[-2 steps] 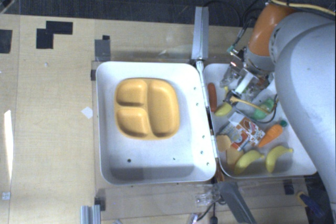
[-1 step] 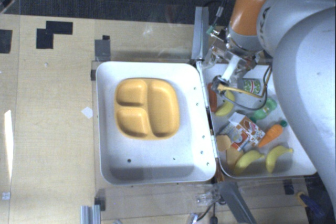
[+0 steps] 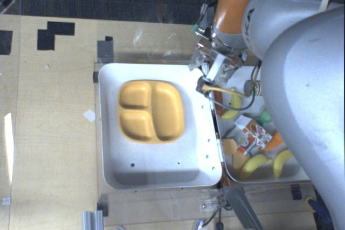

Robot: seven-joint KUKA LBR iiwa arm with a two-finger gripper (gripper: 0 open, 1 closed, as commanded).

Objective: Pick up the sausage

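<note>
The hand hung over the divide between the two bins, at the upper left corner of the right bin; whether it was spread or pressed together could not be told. A reddish-brown piece just below it, beside the bin wall, was probably the sausage, mostly hidden. To do well, the hand should come straight down astride it, clear of the wall. Bananas, a printed packet and an orange piece crowded nearby. The left bin held a yellow divided plate on the counter.
</note>
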